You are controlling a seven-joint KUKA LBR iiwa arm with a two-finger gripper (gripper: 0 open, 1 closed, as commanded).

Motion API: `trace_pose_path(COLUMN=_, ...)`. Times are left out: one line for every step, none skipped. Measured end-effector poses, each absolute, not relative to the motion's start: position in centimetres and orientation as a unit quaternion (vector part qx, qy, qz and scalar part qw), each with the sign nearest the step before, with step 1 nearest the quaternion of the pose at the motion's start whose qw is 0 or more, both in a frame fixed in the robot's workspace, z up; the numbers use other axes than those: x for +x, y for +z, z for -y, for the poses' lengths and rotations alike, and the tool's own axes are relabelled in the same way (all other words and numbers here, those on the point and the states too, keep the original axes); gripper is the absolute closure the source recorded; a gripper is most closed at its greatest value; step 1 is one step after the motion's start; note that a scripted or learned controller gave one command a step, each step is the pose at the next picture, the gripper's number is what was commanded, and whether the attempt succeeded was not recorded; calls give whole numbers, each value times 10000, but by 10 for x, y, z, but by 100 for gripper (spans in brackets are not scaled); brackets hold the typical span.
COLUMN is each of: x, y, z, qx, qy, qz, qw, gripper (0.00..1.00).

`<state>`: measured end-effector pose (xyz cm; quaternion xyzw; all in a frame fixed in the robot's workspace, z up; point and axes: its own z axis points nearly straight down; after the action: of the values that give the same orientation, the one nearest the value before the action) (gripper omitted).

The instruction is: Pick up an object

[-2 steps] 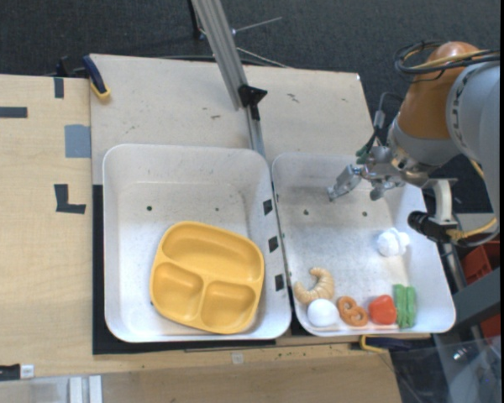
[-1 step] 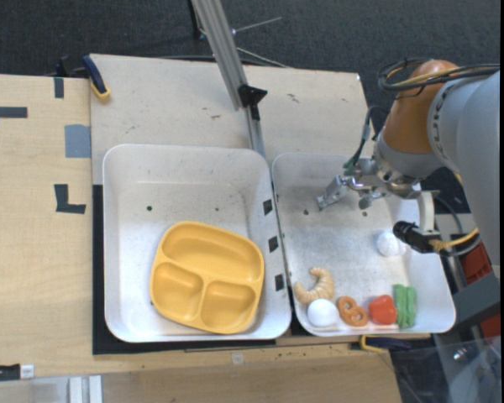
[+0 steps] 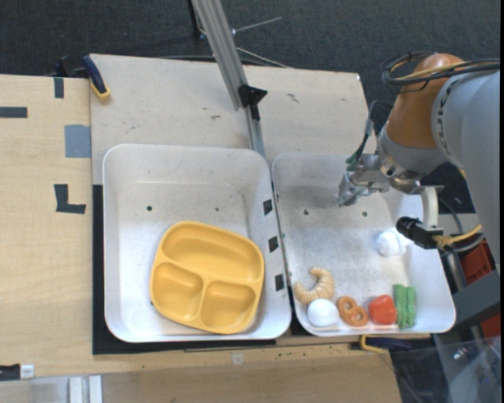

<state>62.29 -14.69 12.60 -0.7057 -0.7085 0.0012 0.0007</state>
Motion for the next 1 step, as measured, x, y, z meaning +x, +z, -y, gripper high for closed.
trace_pose_path(x=628, y=175, z=155, qx=-7066, qy=-6, qz=7076, qw=-16, gripper=100)
